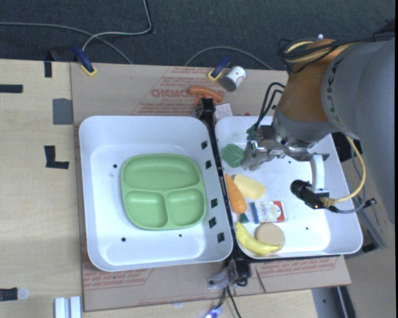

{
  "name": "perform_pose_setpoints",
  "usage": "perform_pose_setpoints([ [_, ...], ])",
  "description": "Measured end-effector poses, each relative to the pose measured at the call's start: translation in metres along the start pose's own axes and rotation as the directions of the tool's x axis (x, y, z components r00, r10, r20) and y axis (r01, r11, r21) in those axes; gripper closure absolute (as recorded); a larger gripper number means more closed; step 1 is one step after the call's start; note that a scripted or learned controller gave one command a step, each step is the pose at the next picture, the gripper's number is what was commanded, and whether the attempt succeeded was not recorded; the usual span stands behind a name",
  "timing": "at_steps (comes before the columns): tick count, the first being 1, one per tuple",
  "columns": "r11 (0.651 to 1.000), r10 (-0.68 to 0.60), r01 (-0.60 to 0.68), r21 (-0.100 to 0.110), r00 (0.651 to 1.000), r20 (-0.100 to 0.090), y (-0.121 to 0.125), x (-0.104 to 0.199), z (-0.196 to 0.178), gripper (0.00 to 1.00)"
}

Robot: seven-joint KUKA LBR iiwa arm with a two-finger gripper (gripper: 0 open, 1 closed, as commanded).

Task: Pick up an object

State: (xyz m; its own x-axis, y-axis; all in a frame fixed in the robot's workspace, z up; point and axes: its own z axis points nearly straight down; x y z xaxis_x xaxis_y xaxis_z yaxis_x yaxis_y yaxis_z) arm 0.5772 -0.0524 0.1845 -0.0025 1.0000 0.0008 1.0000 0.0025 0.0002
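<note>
A: Quick pass. Any readable text for you?

B: You get red print on the cardboard sheet (179, 91) under the bins, upside down from this camera, too blurred to read. The small packet (268, 212) in the right bin (331, 234) has a red, white and blue label; you can't read lettering there either.

A: Where's the gripper?

B: The gripper (255, 152) sits over the upper left part of the right bin, the arm coming in from your right, orange band above the wrist. You can't tell whether its fingers are open or shut; the tips are lost in the metal body and shadow. Nothing visibly sits between them.

A: Pickable objects?

B: All in the right bin, clustered along its left side. Dark green item (233, 154), rounded, just left of the gripper, touching or nearly so; you can't tell which. Below it an orange carrot-shaped piece (235, 194) lies along the divider, with a pale yellow lump (250, 187) just beside it. The packet is lower right of that. A tan round disc (270, 234) rests near the bottom, and a yellow banana (255, 242) curves around its lower left, touching it.

A: Left bin?

B: The left bin (99, 177) holds a light green divided plate (163, 191), three compartments, lying flat in the middle.
</note>
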Motion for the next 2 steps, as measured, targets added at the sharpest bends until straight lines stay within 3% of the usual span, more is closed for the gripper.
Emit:
perform_pose_setpoints([
  [1,1.0,0.001,-0.001,0.001,1.0,0.0,0.0,-0.001,0.001,0.0],
  [2,1.0,0.002,-0.002,0.002,1.0,0.002,-0.012,0.008,0.0,0.0],
])
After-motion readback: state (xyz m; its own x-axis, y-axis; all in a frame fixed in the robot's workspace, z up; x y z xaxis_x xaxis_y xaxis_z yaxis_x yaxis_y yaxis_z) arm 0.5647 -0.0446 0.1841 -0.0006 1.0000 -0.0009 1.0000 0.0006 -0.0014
